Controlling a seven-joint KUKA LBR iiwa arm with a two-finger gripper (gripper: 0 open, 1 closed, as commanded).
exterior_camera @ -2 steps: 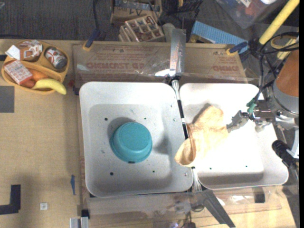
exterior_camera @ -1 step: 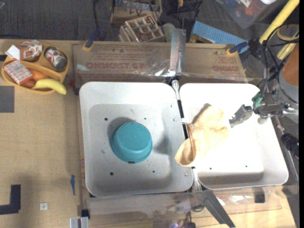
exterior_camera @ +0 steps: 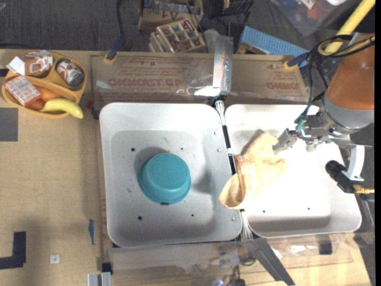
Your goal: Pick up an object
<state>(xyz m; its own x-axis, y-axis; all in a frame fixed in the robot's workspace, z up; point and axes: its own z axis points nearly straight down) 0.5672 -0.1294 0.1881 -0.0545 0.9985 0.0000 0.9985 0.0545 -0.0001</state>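
Note:
A tan, floppy cloth-like object [exterior_camera: 256, 168] lies in the right white bin [exterior_camera: 309, 207], stretched at a slant. Its lower rounded end reaches the divider between the bins. My gripper [exterior_camera: 284, 142] is at the object's upper right end, touching or very close to it; the wrist hides the contact. The grey arm with its orange band [exterior_camera: 357, 82] comes in from the right. An upturned teal bowl [exterior_camera: 165, 177] rests in the middle of the left white bin [exterior_camera: 113, 159].
An orange tray [exterior_camera: 41, 85] of toy food with a banana [exterior_camera: 62, 106] sits on the bench at the far left. A cardboard wall [exterior_camera: 155, 79] stands behind the bins. Cables and crates lie beyond it.

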